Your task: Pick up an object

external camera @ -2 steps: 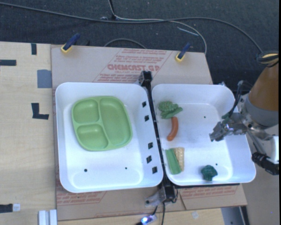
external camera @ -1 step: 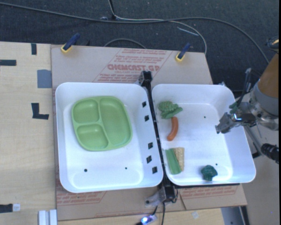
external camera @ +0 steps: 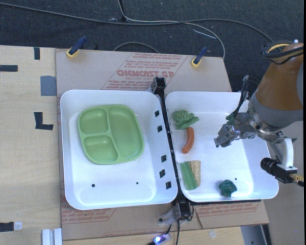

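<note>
In the camera view, we see the gripper (external camera: 225, 137) hanging over the right bin (external camera: 214, 100), near the middle of its right half, with bare white floor beneath it and nothing between its fingers; from this slant we cannot tell whether the claw is wide or narrow. The candidates for picking all lie in that bin: a leafy green vegetable (external camera: 183, 118) close to the divider toward the far edge, an orange sausage-shaped piece (external camera: 187, 140) just below it, a green-and-tan corn cob (external camera: 190, 174) along the divider near the front edge, and a dark green broccoli floret (external camera: 227, 188) by the front edge. All rest on the bin floor, apart from the gripper. The left bin (external camera: 71, 152) carries a green divided plate (external camera: 110, 133). We judge the task barely begun: the arm is in the bin, but choosing, descending, closing and lifting all remain.
</note>
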Action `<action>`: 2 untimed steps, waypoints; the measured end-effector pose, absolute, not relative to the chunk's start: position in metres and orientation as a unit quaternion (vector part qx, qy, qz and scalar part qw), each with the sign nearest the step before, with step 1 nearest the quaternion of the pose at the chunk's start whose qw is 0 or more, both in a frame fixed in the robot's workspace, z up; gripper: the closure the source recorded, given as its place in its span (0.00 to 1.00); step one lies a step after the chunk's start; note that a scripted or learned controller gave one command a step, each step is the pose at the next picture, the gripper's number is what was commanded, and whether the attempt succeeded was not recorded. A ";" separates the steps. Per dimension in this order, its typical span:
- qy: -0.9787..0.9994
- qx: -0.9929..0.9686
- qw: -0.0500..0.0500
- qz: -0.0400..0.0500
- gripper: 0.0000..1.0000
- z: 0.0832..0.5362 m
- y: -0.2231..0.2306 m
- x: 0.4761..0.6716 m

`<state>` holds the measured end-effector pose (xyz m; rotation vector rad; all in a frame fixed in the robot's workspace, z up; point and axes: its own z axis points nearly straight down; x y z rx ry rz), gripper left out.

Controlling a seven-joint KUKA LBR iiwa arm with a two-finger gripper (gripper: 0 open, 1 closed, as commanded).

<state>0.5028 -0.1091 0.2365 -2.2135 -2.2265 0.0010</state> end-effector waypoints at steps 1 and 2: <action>-0.710 -0.704 0.001 0.000 1.00 0.238 -0.047 0.511; -0.709 -0.705 0.002 0.001 1.00 0.224 0.007 0.518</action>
